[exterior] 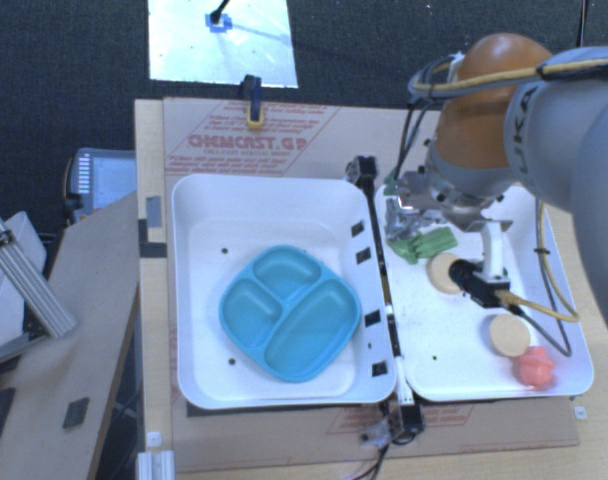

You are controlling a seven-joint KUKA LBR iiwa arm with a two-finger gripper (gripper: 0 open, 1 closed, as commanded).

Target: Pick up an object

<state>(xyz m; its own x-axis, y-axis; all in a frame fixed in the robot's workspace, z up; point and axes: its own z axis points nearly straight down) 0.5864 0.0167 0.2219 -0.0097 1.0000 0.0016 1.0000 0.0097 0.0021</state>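
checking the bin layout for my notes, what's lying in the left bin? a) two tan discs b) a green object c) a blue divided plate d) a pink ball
c, the blue divided plate lies alone in the left bin, while the green object, the tan discs and the pink object are all in the right bin.

Tool (402,218) above green object (424,243)

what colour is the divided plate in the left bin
Light blue, seen in the camera view: the divided plate.
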